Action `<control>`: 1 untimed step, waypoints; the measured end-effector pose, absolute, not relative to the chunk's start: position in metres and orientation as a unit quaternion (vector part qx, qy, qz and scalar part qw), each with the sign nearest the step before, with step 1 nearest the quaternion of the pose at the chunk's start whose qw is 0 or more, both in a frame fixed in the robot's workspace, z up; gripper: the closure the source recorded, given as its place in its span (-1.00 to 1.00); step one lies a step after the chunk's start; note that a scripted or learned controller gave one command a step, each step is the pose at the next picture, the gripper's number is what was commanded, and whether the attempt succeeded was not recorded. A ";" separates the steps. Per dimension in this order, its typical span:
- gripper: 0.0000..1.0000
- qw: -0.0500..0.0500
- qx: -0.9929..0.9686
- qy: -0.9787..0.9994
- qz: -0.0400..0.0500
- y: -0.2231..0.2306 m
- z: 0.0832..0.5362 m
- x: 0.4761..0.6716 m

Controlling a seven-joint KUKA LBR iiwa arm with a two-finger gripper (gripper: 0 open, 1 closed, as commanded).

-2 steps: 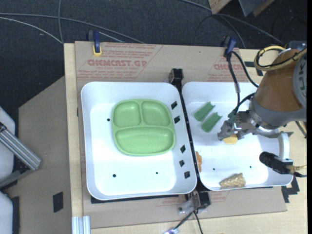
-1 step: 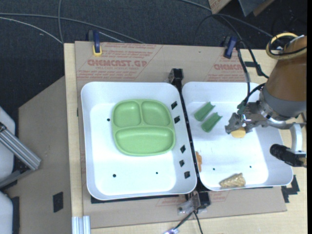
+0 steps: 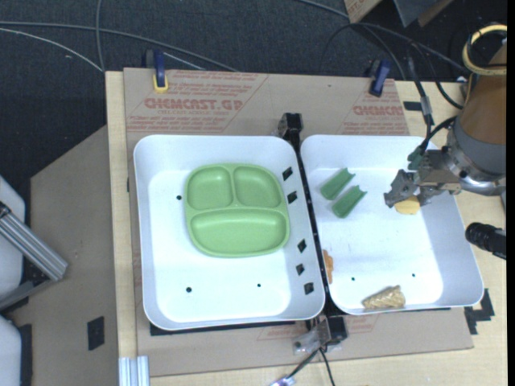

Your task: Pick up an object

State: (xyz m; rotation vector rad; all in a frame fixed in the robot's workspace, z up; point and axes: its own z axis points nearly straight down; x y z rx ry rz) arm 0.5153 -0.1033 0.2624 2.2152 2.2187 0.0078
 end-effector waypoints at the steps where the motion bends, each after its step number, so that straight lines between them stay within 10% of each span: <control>1: 1.00 0.000 0.705 0.709 0.001 -0.053 0.256 0.544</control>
